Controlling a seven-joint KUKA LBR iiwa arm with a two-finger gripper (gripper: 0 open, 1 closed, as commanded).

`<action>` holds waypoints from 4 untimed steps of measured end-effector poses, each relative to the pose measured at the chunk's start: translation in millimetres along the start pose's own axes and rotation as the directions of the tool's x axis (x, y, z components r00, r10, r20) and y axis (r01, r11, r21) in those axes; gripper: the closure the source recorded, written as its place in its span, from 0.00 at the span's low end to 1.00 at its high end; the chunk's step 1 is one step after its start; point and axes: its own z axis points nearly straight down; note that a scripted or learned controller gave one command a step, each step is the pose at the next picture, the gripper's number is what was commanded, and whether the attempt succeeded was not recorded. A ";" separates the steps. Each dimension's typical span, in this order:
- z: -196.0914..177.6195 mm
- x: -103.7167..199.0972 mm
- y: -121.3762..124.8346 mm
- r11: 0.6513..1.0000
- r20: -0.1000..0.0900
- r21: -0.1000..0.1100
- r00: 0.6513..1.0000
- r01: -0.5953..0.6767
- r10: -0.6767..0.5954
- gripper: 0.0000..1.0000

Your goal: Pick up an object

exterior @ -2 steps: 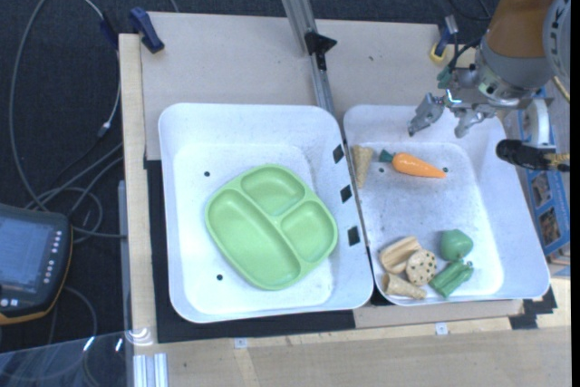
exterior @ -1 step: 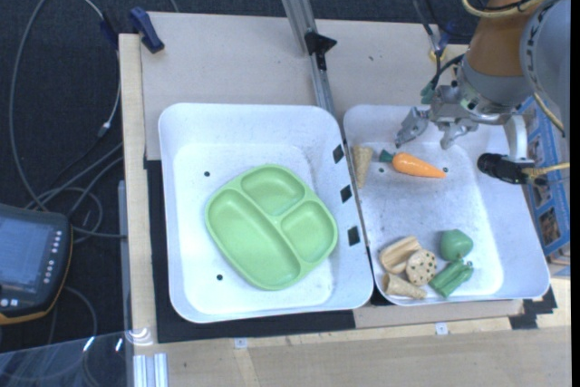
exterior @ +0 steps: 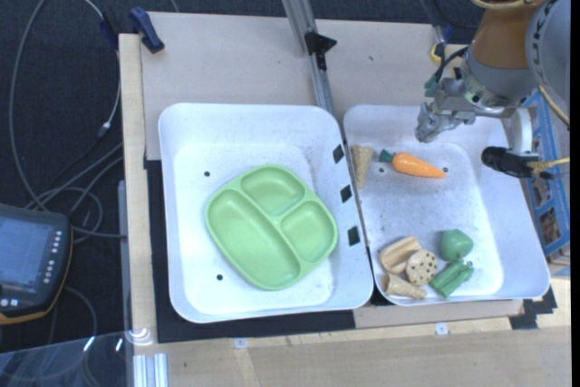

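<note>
The gripper [exterior: 431,128] hangs over the far, upper part of the right-hand bin [exterior: 489,195], at the upper right of the frame. It sits just above and slightly right of the toy carrot [exterior: 419,165] in the picture. From this slanted overhead view it cannot be told how the gripper is set, and nothing is seen held in it.

The toy carrot is judged to be the target, being the nearest item to the tool. It lies flat on the bin floor, in the upper half of the right-hand bin, apart from the other pieces. Its long axis runs roughly left to right across the frame, dipping slightly toward the right. The green stem end points left, toward the divider between the bins; the orange tip points right.

To perform the step well, the gripper should be centred over the thick orange body rather than the stem or the narrow tip. The closing direction should cross the long axis, so that the grasp spans the short width. The descent should be vertical and should stop short of the bin floor.

A cone-shaped beige piece [exterior: 362,164] lies just left of the stem and should be kept outside the grasp. The cluster of toy foods [exterior: 426,267] at the lower edge of the bin is well apart. The green divided plate [exterior: 270,227] rests in the left-hand bin [exterior: 181,149].
</note>
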 end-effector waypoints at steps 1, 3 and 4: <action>-44.1 -1.8 1.4 1.000 0.002 -0.004 1.000 0.000 0.000 1.00; -80.1 52.4 6.5 1.000 -0.001 0.003 1.000 0.005 -0.005 1.00; -87.5 104.0 2.7 1.000 -0.003 0.003 1.000 0.005 -0.005 1.00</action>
